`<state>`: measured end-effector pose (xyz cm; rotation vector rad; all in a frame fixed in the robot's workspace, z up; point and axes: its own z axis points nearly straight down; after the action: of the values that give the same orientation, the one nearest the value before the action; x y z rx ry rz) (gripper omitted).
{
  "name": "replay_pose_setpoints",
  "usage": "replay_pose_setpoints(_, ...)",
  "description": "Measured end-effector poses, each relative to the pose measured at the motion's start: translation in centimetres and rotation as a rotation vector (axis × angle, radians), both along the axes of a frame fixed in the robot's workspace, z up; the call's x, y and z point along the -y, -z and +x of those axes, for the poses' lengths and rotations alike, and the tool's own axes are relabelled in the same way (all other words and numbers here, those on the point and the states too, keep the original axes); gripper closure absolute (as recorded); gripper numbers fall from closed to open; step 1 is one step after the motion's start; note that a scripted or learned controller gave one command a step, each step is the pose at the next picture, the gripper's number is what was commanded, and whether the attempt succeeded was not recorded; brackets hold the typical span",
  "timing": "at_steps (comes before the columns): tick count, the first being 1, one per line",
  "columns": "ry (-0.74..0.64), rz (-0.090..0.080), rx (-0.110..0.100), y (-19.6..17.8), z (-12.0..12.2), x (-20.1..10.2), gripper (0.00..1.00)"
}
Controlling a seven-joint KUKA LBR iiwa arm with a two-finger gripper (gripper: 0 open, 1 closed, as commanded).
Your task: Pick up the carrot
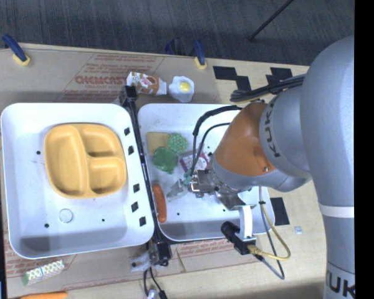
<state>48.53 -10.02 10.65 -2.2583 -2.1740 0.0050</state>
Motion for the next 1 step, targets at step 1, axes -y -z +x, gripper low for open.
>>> replay_pose_setpoints(1, 0.098, -0.003, 0.005, -11.33, 6.67, 1.20, 0.00)
